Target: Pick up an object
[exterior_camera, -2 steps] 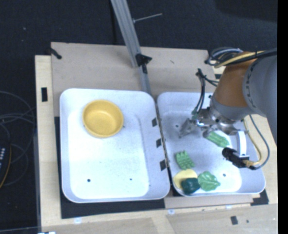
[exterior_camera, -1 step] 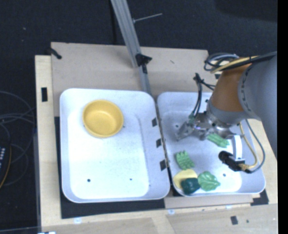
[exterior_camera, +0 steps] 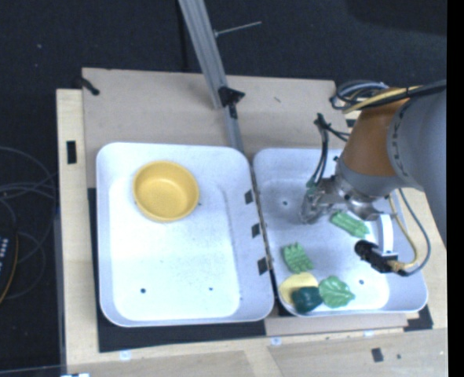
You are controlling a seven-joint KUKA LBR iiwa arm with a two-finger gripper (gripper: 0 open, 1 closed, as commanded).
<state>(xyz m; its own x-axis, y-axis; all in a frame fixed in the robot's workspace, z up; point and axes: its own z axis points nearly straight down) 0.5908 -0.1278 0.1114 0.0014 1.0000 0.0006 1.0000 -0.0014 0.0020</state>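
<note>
My gripper (exterior_camera: 310, 209) hangs low over the middle of the right bin (exterior_camera: 275, 171), under the grey arm with its orange band. A light green flat piece (exterior_camera: 349, 225) lies just right of the gripper, partly under the wrist. A green ridged block (exterior_camera: 297, 256) sits a little below the gripper. At the bin's front edge lie a yellow piece (exterior_camera: 293, 283), a dark green block (exterior_camera: 306, 298) and a green leaf-shaped piece (exterior_camera: 336, 290). A yellow bowl (exterior_camera: 166, 190) stands in the left bin (exterior_camera: 177, 281). I see nothing between the fingers.
A slanted metal post (exterior_camera: 208, 53) rises behind the bins, ending near the divider. Cables (exterior_camera: 404, 250) loop off the wrist over the right bin's right side. Black clips (exterior_camera: 257, 230) line the divider between the bins.
</note>
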